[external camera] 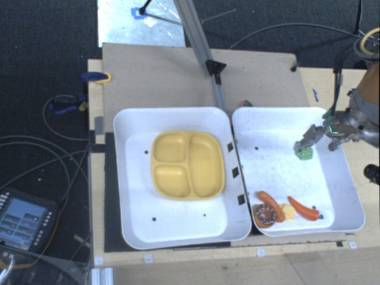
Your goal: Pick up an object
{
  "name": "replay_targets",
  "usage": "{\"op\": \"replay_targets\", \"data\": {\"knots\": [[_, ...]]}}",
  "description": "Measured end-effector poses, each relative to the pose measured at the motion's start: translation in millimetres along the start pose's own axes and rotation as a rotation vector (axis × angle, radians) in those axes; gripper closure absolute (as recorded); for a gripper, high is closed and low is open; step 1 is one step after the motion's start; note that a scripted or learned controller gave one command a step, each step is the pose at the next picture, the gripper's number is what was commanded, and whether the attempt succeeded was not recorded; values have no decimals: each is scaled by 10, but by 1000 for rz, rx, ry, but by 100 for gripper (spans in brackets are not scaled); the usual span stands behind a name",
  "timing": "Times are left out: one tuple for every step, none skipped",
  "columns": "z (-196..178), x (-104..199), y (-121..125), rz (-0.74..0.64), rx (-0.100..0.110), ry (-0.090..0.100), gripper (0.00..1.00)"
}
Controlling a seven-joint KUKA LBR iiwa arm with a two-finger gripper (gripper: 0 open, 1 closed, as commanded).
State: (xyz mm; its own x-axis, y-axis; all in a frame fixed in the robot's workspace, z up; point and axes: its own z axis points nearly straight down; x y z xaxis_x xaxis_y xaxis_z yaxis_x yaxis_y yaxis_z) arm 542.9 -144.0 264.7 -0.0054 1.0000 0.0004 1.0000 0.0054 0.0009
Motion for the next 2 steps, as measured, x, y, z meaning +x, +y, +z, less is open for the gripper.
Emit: {"op": "replay_targets", "data": {"knots": [[-2, 0, 1, 2, -1, 0, 0], [434, 15, -58, 5, 3, 0, 0]]}}
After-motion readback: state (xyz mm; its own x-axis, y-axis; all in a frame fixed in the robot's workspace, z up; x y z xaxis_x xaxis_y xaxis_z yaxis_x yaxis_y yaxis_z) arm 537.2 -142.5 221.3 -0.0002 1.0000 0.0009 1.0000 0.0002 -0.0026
